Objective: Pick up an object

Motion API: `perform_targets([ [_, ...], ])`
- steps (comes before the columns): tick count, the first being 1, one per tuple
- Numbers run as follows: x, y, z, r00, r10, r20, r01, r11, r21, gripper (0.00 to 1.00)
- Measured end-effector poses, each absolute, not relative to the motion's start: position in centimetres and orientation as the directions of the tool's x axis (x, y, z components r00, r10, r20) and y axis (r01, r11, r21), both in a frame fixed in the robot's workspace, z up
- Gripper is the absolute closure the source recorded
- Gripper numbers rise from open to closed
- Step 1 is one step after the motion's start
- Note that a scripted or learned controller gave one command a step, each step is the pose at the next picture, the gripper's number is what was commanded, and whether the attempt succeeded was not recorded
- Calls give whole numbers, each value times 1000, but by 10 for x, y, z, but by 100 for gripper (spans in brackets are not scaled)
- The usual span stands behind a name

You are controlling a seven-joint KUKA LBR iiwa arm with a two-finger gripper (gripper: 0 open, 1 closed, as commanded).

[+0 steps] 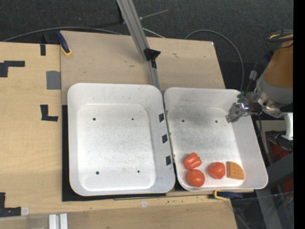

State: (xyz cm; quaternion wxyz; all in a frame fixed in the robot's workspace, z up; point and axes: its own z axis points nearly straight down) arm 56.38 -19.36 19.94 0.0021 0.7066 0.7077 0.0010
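**Camera view: pincer at the upper right rim of the right bin, objects lying well below it**

Both bins are shallow trays of white plastic with rounded corners, and their floors are speckled with fine dark dust. The left bin [114,137] has a raised rectangular floor with four small dark holes. The right bin [209,128] has a grey smudge on its floor, just left of the pincer.

The gripper [233,113] is small, metallic and dark, and it hangs over the upper right edge of the right bin. It is too small and blurred here, so I cannot tell how far it is open, and nothing can be seen in it. Behind it, to the right, the arm [279,75] is grey with a rounded orange part.

Well below the pincer, near the bottom wall of the right bin, four objects lie close together. A red pepper-like piece [192,161] is lumpy and glossy. A round red tomato-like piece [195,178] touches it from below. Another red rounded piece [216,170] lies beside a tan waffle-like square [234,170] with a grid texture.
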Motion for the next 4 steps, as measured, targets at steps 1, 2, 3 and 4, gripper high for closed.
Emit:
perform_targets([
  [1,563,-141,213,-6,1000,2,1000,6,0,100],
  [2,554,-97,216,-6,1000,2,1000,6,-2,100],
  [3,557,-42,225,-8,1000,2,1000,8,-1,100],
  [4,541,5,221,-6,1000,1,1000,6,-4,100],
])
